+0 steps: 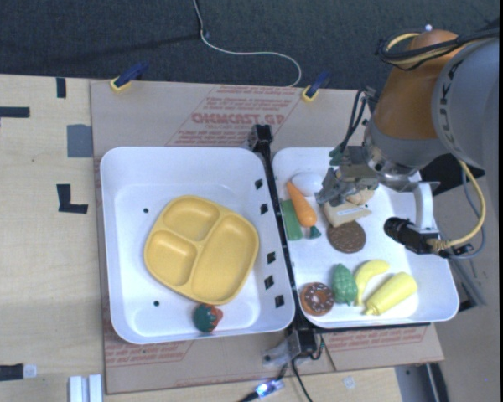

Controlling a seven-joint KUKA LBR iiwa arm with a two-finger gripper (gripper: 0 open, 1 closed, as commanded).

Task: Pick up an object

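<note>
My gripper (345, 198) hangs low over the upper middle of the right bin (440, 308), right above a pale tan slice-shaped item (350, 215). A brown round cookie (347, 238) lies just below that. To the gripper's left lies an orange carrot (300, 203) beside a green vegetable piece (291, 223). Along the bin's front sit a chocolate donut (317, 298), a green broccoli-like piece (344, 284), a yellow banana (370, 273) and a yellow corn cob (391, 294). The gripper's body hides what lies directly beneath it.
The left bin (117, 224) holds a yellow divided plate (201, 249) and a small red-and-green strawberry-like toy (206, 317) near its front edge. A black divider (270, 216) runs between the bins. A white cable (235, 50) crosses the dark floor at the back.
</note>
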